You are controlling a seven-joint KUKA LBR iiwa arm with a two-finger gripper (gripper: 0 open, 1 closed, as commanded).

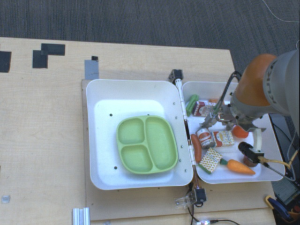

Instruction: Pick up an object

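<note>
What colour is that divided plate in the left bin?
Pale green. The divided plate shows clearly in the camera view, lying in the left bin.

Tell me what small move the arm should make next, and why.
Probably lower the pincer straight down. It hangs in the right bin over a small can beside the sausage, with nothing visibly between its fingers.

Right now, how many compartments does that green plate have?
3. The pale green plastic divided plate in the left white bin has two smaller compartments on its left side, one above the other, and one long compartment along its right.
</note>
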